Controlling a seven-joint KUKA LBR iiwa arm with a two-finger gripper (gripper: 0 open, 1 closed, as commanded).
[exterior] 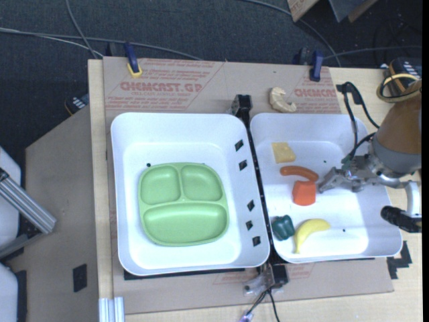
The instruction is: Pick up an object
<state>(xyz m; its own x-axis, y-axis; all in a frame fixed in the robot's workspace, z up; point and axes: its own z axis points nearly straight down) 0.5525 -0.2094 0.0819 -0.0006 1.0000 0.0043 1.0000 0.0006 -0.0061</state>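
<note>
The right bin [348, 136] holds several small objects. A yellow wedge [284, 153] lies near its back left. In front of that wedge is an orange-red sausage [299, 172], with a red block [304, 192] just below it. A dark green pepper [282, 227] and a yellow banana [310, 231] lie by the front rim. My gripper [328, 180] reaches in from the right, low over the bin floor. Its tip is just right of the red block and the sausage, and nothing visibly sits in it.
The left bin [127, 180] carries a green divided plate [182, 203]. A beige object [282, 99] lies on the bench behind the right bin. Black clips [249, 200] line the divide between the bins. Cables [355, 106] trail at the right.
</note>
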